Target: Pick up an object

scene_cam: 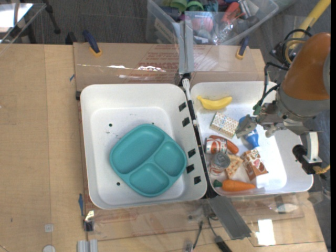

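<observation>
Right now the claw (pixel 251 128) hangs low over the right bin (pixel 294 180), reaching in from the right under the grey arm (pixel 307 96) with its orange band; whether it is wide, narrow or holding anything I cannot tell, the view is too small and cluttered at that spot. Something blue (pixel 253 139) sits directly beneath it, touching or nearly so, could be a small blue object, could be part of the tool, unclear. Just left of the claw lies a patterned box (pixel 224 124), and above that a banana (pixel 214 103) near the bin's far wall. Below-left is a red and white can (pixel 216 145) on its side, with a greyish round item (pixel 222 159) touching it. Near the front lie a red snack carton (pixel 255 164), another small packet (pixel 233 168) beside it, and a carrot (pixel 239 185) along the front wall. Further out, the left bin (pixel 94 140) holds a teal divided plate (pixel 148 159), well apart from the arm. Beyond both bins, a clear tub (pixel 210 9) of mixed toys stands at the back of the counter (pixel 37 140). Progress judgement: approach looks done, the claw is down among the candidates, but nothing is visibly lifted. Left to do, as far as shown: close on one item, likely the blue thing or the box, and raise it clear.
</observation>
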Controlling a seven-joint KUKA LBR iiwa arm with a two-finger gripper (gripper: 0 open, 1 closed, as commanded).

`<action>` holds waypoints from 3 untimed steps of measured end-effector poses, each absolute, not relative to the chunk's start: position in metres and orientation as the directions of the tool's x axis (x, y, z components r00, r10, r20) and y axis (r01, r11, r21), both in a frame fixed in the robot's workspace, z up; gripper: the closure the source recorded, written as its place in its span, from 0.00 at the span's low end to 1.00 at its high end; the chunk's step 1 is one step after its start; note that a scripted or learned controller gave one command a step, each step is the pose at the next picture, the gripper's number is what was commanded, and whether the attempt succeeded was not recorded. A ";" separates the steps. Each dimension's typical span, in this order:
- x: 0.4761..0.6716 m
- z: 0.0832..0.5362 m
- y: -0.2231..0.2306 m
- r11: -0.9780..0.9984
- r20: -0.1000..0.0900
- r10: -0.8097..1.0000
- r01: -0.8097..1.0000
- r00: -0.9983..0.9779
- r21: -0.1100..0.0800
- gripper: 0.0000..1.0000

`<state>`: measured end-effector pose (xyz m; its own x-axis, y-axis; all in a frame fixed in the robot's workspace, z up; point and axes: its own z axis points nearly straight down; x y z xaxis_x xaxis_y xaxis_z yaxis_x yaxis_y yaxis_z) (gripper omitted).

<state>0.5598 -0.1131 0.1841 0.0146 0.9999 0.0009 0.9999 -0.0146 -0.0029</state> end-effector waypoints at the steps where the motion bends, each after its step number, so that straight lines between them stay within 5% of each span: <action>1: 0.624 0.096 -0.142 -0.019 -0.002 1.000 1.000 0.019 0.020 0.00; 2: 0.626 0.107 -0.141 -0.019 -0.001 1.000 0.999 0.019 0.026 1.00; 3: 0.629 0.233 -0.067 -0.238 -0.001 0.971 0.971 0.238 -0.001 1.00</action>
